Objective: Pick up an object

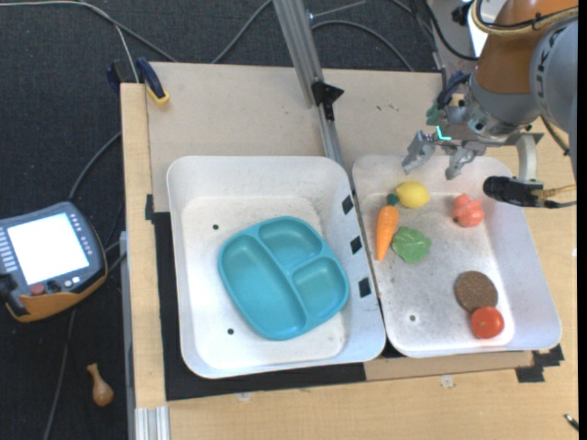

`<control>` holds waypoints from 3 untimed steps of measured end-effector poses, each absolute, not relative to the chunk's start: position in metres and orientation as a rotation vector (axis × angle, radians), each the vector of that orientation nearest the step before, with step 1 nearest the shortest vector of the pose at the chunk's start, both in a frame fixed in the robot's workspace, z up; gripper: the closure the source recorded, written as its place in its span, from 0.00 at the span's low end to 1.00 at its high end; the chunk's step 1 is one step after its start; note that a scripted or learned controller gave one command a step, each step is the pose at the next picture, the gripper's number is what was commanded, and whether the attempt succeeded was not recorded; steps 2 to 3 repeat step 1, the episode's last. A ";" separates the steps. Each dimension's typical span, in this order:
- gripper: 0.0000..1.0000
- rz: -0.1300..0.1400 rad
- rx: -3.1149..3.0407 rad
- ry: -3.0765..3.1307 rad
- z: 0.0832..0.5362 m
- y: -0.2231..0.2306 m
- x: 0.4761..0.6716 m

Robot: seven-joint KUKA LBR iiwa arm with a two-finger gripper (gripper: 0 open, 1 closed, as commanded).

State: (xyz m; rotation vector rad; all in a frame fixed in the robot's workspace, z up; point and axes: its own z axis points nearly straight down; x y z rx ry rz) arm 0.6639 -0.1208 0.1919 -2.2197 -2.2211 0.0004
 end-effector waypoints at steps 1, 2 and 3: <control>0.00 -0.001 -2.220 -2.222 0.192 -0.121 0.664; 0.00 -0.001 -2.220 -2.222 0.192 -0.121 0.664; 0.00 -0.001 -2.220 -2.222 0.192 -0.121 0.664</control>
